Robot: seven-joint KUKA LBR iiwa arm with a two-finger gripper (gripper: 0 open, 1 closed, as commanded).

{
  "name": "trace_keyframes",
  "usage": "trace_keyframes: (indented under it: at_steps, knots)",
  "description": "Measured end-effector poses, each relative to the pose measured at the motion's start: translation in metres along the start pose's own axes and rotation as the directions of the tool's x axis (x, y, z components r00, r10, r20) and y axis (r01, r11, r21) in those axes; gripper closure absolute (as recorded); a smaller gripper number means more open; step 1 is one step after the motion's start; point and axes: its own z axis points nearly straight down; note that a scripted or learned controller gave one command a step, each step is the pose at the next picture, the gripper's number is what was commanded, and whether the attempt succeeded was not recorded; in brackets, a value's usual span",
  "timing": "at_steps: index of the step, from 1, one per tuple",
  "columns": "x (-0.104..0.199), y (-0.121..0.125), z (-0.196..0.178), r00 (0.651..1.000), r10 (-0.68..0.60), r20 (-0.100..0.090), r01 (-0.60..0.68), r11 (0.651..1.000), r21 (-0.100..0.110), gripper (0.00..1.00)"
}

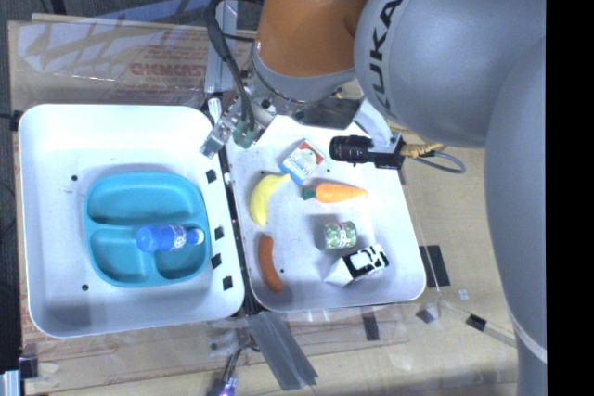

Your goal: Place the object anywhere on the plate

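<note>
A blue bottle (170, 238) lies on its side on the blue plate (116, 199) in the left bin (56, 144); the gripper (230, 130) hangs above the wall between the bins, whether spread or pressed together cannot be told; the right bin (390, 199) holds a banana (265, 196), carrot (339, 193), sausage (269, 262), carton (301, 161), can (340, 235) and a black-and-white box (366, 262).

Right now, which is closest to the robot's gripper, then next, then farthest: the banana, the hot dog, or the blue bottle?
From the gripper:
1. Banana, just below it in the right bin.
2. Hot dog, lower in that bin, near the front.
3. Blue bottle, on the blue plate in the left bin; nearly tied with the hot dog.
</note>
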Motion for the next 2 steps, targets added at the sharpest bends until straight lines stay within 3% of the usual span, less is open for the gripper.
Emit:
trace_keyframes:
  at_steps: [1, 2]
  knots:
    - [0.000, 0.000, 0.000, 1.000, 0.000, -0.001, 0.000, 1.000, 0.000, 0.00]
    - [0.020, 0.023, -0.040, 0.936, 0.353, 0.000, -0.353, 0.936, 0.002, 0.00]
